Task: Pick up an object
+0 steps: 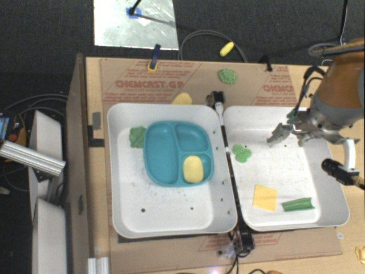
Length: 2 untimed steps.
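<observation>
- My jaws (283,133) hang spread over the right bin (325,218), holding nothing.
- Yellow slice (264,198), green pod (297,204) and green leaf (242,153) lie below, untouched.

Lighting: even, bright, diffuse, from overhead. White bins (171,221) near overexposed, little surface detail. Shadows: soft and faint, a thin one along the blue tray (165,153) inside the left bin. Glare: strong sheen on the metal sheet (134,16) beyond the bins. Dark carpet (34,39) around the worktop (91,170) underexposed. Focus: moderately soft throughout; arm (342,90) right of the bins slightly blurred. Resolution low, mild grain.
</observation>
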### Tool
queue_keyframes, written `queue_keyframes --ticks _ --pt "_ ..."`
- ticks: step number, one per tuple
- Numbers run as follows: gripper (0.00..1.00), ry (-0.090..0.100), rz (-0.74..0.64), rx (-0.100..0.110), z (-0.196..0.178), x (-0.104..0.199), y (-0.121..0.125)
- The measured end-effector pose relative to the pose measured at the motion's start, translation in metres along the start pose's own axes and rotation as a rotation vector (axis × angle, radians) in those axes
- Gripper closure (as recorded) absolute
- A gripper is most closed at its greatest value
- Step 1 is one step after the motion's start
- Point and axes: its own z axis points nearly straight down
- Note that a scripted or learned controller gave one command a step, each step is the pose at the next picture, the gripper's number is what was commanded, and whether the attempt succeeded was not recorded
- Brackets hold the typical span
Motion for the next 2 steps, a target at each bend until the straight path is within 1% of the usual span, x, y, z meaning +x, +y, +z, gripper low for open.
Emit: queue_keyframes --ticks 1,2 --pt "0.0 0.003 -0.005 0.006 0.078 0.048 0.007" --pt "0.0 0.001 0.005 0.005 0.112 0.026 -0.048"
